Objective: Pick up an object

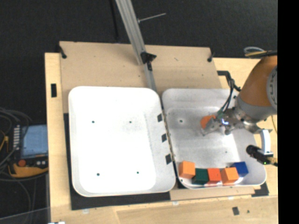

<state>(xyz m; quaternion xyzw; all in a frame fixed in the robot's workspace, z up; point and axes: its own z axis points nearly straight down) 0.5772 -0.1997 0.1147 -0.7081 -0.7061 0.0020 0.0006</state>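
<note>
A camera looks down at a slant on a pale wooden worktop [187,55] that carries two shallow white bins side by side. The left bin [74,139] fills the centre-left of the frame. The right bin [187,101] sits at centre-right.

A grey robot arm [259,90] with an orange band enters from the right edge of the frame. Its end effector [216,124] is low in the upper middle of the right bin. A small orange object [206,121] sits right at its tip, on its left side. Whether the end effector is released, clenched or grasping that object cannot be told: the tip is small and blurred.

Along the lower edge of the right bin, five blocks lie in a row. From left to right: an orange block [187,169], a green block [201,176], a second orange block [214,174], a third orange block [229,174] and a blue block [240,168]. They lie well apart from the end effector.

The step in hand appears to be the grasp itself, aimed at the small orange object. The next move probably calls for a firm closure on it, then a straight lift clear of the bin floor, to show whether the object comes up with the arm.
</note>
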